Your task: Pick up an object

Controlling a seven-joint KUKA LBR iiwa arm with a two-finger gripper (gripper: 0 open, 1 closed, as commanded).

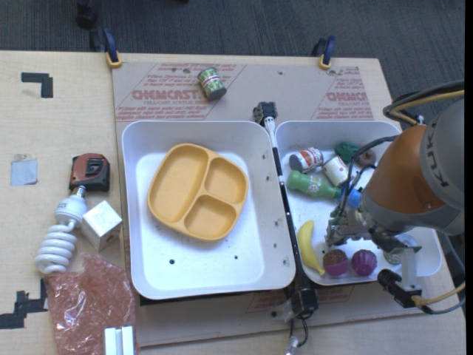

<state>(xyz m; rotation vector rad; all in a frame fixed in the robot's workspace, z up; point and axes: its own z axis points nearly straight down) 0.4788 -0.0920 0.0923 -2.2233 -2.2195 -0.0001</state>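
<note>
crowded corner, hidden end effector

here the end effector [341,231] sits low in the right bin [325,133], over the near end, just above two dark purple round pieces [349,262] and just beside a banana [307,247]. the grey arm [414,176] covers most of it, so i cannot tell whether it is open, closed, or gripping anything.

the likeliest trouble, as i judge it, is crowding. the banana, the purple pieces and the bin's near wall lie close together, so a closing grasp could catch two things at once, or push one aside and come up with nothing. round fruit would probably roll off a poorly centred pinch. the bin's centre wall is also near, and a low sweep could snag it.

further back in the right bin lie a green bottle [314,185] on its side, a small red-and-white container [309,158] and a dark green item [346,151], clustered and partly touching. any of these could serve as the object to pick up, but they are well apart from where the end effector is now.

the left bin [140,220] holds a yellow divided plate [197,191], lying flat near its middle, its three compartments bare.
</note>
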